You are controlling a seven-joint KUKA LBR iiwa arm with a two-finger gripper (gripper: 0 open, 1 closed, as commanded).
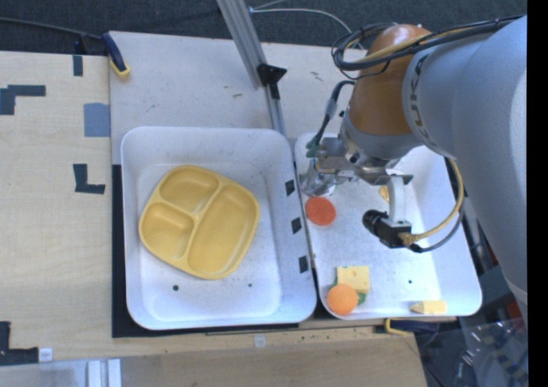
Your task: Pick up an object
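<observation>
From my screen, nearest the bottom edge in the right bin (462, 291), I see an orange ball (342, 299) touching a yellow block (354, 278) at about 12 o'clock of it, and a small yellow piece (428, 307) off at 3 o'clock by the bin's near rim. These sit loose and scattered, which I read as a bin seeded for grasp tries. Farther in, at 12 o'clock from the ball, lies a red-orange disc (321, 211) near the bin's left wall, and it looks like the likeliest target. The claw (318, 178) hangs just above the disc, at roughly its 12 o'clock, close against that wall; I cannot tell how it is set from this slant, and nothing shows gripped in it. I judge the arm is lined up to descend on the disc, with the wall crowding one side. At 9 o'clock, the left bin (137, 154) carries a yellow divided tray (199, 221) lying flat, well apart from the action. Beyond both, the worktop (180, 77) bears a slanted metal rail (235, 13).
</observation>
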